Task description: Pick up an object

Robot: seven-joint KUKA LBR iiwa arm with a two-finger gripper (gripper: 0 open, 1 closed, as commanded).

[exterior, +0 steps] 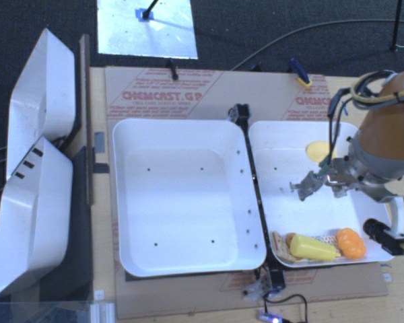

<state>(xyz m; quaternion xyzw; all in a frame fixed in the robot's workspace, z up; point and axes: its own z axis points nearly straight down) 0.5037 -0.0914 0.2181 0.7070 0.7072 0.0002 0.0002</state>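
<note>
My gripper hangs over the middle of the right bin, reaching in from the right on the grey arm. No object shows in it. A pale yellow round object lies just behind it, near the bin's far right. Along the front wall lie a yellow elongated object, an orange ball, a small brown piece and a whitish netted item. These front items sit well apart from the gripper.
The left bin sits beside the right one, with a black divider clip at the back between them. Spare white bins lean at the far left. A blue clamp and cables lie behind the bench.
</note>
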